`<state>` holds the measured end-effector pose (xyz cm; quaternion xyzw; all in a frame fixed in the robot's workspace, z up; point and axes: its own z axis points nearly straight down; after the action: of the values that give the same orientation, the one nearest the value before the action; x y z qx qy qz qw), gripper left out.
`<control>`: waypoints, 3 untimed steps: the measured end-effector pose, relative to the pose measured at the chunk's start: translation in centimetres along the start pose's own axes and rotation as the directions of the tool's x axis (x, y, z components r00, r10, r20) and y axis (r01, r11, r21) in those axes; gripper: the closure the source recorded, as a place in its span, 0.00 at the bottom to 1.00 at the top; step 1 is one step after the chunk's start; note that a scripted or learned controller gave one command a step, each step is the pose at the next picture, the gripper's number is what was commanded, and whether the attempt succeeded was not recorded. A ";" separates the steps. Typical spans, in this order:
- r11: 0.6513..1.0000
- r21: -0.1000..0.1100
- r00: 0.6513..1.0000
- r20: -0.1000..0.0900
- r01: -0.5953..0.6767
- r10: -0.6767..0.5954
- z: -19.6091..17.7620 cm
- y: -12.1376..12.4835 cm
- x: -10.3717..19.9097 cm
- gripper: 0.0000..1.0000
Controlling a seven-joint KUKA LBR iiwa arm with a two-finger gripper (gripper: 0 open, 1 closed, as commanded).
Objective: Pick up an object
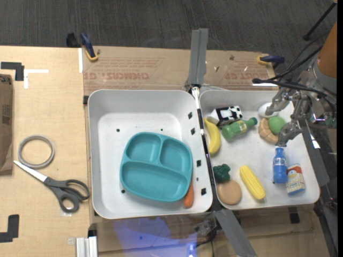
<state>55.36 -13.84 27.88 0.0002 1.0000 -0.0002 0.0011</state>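
On the cardboard-covered table (48, 111) we saw the fingers (281, 121) spread apart, empty, just above the blue bottle (279, 166).

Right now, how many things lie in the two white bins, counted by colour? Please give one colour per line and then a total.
Teal: 1, the divided plate
Orange: 1, the carrot
Yellow: 2, the banana and the corn cob
Green: 3, the bottle, the broccoli and the ball
Blue: 1, the small bottle
Black and white: 1, the cow toy
Tan: 1, the potato
White: 1, the can
Total: 11
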 end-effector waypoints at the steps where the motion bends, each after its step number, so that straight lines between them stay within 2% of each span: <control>1: 1.000 0.000 1.000 -0.001 -0.020 0.020 14.9 -2.8 -0.2 0.00; 2: 1.000 0.000 1.000 -0.001 -0.021 0.021 18.7 -7.4 2.9 0.00; 3: 0.999 0.000 0.999 0.000 0.035 -0.035 18.6 -8.3 5.3 0.00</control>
<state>50.05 -22.15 9.23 -0.0170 0.9999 -0.0001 0.0012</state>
